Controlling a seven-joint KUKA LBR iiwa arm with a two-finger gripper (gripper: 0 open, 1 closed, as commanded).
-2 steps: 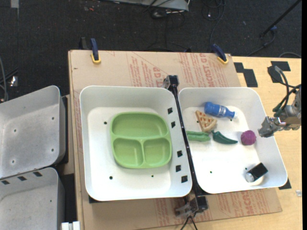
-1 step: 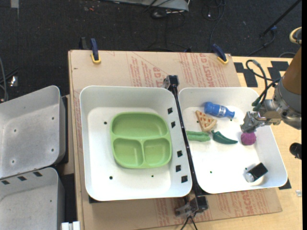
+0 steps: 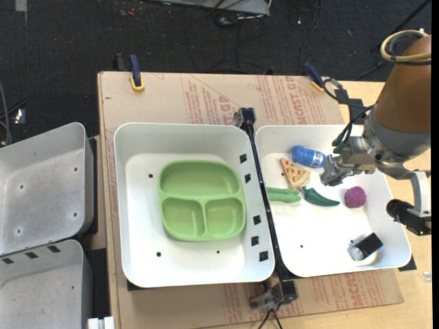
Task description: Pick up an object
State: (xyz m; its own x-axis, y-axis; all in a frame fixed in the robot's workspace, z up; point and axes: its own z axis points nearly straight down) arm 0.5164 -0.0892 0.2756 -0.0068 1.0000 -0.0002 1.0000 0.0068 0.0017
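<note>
My gripper (image 3: 333, 173) hangs over the upper middle of the right bin (image 3: 322, 256). Just to its left lie a blue bottle (image 3: 307, 156) and a pizza slice toy (image 3: 295, 173). Below it rests a dark green pepper (image 3: 320, 197), with a light green pod (image 3: 283, 195) further left. A purple ball (image 3: 354, 197) sits just right of and below the gripper. Near the bin's front right corner lies a black and white block (image 3: 365, 246). Nothing is visibly held.
The left bin (image 3: 137, 252) holds a green divided plate (image 3: 202, 199). A black divider rail (image 3: 259, 197) runs between the bins. Grey trays (image 3: 41, 184) stand off the bench to the left. The arm's orange band (image 3: 408, 81) looms over the right bin's far right side.
</note>
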